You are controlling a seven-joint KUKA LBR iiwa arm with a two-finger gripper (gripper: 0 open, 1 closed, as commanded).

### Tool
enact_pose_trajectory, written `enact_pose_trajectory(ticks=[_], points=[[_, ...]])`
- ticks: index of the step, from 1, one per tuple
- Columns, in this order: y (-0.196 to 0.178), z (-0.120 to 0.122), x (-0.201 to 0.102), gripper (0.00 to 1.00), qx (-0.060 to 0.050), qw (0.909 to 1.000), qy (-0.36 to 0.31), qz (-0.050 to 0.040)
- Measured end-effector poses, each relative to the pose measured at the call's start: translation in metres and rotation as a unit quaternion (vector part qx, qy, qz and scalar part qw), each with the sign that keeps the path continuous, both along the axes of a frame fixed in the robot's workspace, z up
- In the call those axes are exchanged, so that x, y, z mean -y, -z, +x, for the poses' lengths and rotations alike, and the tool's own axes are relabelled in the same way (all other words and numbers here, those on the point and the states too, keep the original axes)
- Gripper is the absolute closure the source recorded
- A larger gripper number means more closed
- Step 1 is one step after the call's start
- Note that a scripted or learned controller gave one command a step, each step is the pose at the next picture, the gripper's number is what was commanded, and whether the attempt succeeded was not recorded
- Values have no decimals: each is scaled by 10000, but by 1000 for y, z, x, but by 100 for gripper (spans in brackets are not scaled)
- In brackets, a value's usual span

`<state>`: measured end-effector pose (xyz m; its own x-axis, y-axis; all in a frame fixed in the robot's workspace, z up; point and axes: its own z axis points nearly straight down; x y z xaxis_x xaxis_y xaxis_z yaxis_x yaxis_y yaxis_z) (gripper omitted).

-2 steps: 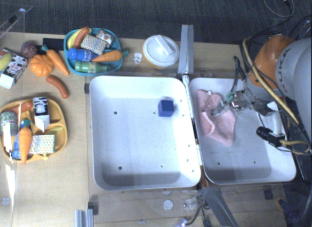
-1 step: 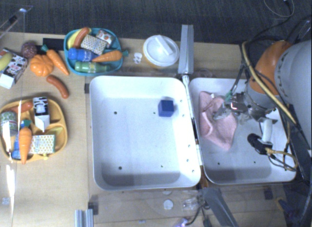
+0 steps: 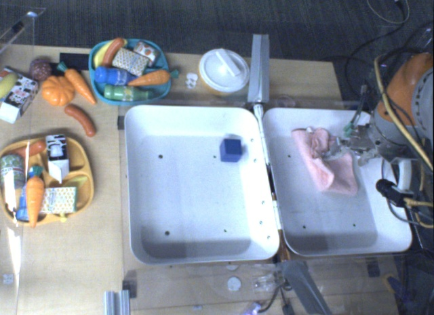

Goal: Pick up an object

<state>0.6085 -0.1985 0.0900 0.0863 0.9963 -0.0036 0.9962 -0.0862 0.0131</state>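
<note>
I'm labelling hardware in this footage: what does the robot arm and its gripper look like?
The arm is grey metal with an orange band above the wrist, wrapped in looping black and yellow cables. Its gripper is a small dark metal assembly with thin fingers and a spot of green wiring.

Wooden bench [image 3: 102, 239], two white bins [image 3: 196, 239], toy-food trays [image 3: 85, 185], loose sausage [image 3: 80, 120], lidded tub [image 3: 224, 70]

Soft cloth, smooth plastic, pale wood.
Beneath the gripper [image 3: 337, 145], a pink cloth [image 3: 324, 160], soft, matt and rumpled, lying in a smooth white plastic bin [image 3: 339, 236] of faint sheen. Left of the gripper, a second such bin [image 3: 196, 239] holding a matt blue block [image 3: 231, 149]. Beyond both, matt light wood bench [image 3: 102, 253].
</note>
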Motion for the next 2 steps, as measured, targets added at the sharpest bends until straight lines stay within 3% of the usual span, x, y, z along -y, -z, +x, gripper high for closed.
enact_pose_trajectory(ticks=[1, 2], points=[[0, 23, -58, 0, 2, 9932, -1161, 0], [-1, 23, -107, 0, 6, 9777, -2101, -22]])
